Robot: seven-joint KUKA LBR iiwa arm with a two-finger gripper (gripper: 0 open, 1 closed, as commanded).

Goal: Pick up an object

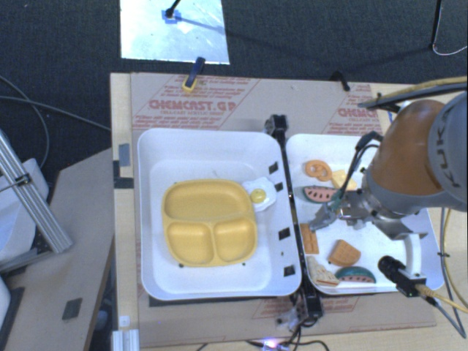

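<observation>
My gripper (327, 216) hangs low over the middle of the right bin (365, 143), on the grey arm with its orange band (409, 148). It sits just below a watermelon slice (319, 194) and above a brown cracker (308, 238). Around it lie a pretzel (318, 169), a pale yellow piece (340, 179), a tan bread piece (344, 253), a second watermelon slice (356, 274) and a sandwich wedge (322, 271). The arm hides the right part of this bin.
The left bin (212, 141) holds a yellow divided plate (210, 221) and a fried egg (259, 194) at its right side. A black divider rail (287, 196) runs between the bins. A black fitting (395, 273) sticks out near the right bin's front edge.
</observation>
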